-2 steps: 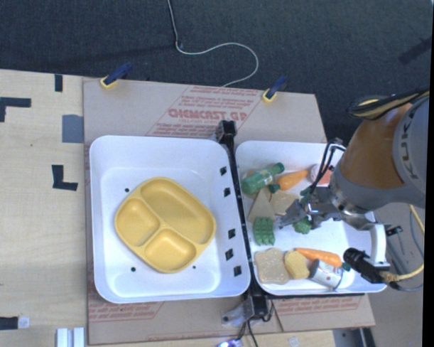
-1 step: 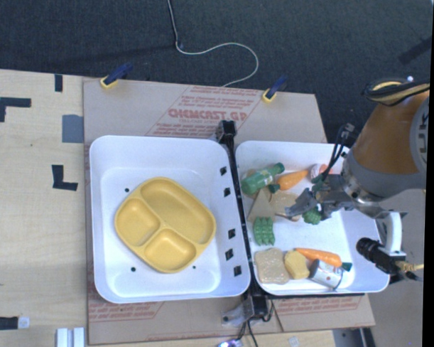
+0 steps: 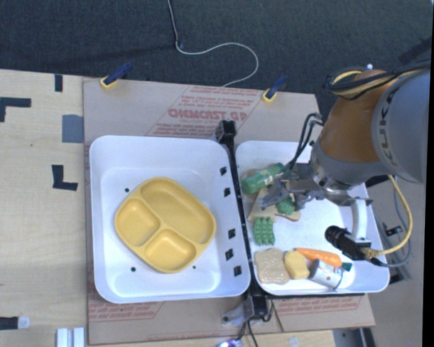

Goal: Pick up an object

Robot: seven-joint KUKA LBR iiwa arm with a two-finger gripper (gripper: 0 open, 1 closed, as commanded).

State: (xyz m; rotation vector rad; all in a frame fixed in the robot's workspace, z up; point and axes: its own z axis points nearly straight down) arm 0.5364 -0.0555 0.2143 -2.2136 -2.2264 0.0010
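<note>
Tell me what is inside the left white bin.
The left shallow white bin holds one thing: a yellow plastic plate with three compartments, lying flat near the middle. The bin floor beneath the plate is covered, so anything under it cannot be seen.

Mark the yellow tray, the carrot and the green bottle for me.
yellow tray (image 3: 165, 224), camera view, on the ridge where its compartments meet.
carrot (image 3: 318, 256), camera view, mid-length of its orange body.
green bottle (image 3: 259, 179), camera view, on its green body.
</note>
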